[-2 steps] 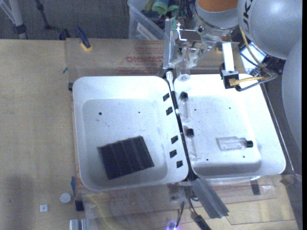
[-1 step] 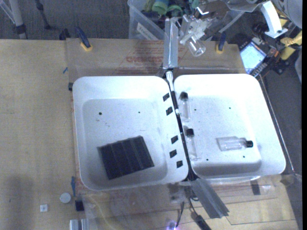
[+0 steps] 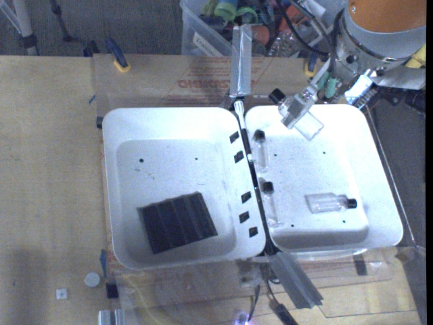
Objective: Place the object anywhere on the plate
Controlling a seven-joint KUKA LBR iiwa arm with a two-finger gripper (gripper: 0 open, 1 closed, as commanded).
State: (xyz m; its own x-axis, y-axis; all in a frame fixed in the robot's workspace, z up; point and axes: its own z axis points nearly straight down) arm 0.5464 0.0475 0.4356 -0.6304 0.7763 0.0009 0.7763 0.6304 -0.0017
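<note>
A clear small bottle with a black cap (image 3: 329, 202) lies on its side on the floor of the right bin (image 3: 379, 181), towards the front right. The plate (image 3: 177, 222), a dark ridged rectangle, lies flat in the front of the left bin (image 3: 128, 147). My gripper (image 3: 299, 111) hangs over the back of the right bin, well behind the bottle and far right of the plate. A pale translucent patch (image 3: 310, 126) shows just below the gripper; I cannot tell what it is.
Two more small clear bottles with dark caps (image 3: 259, 147) (image 3: 268, 196) lie along the right bin's left wall, beside the divider (image 3: 245, 175). A tub of mixed coloured objects (image 3: 237, 12) stands behind the bins. The bench (image 3: 47, 181) stretches to the left.
</note>
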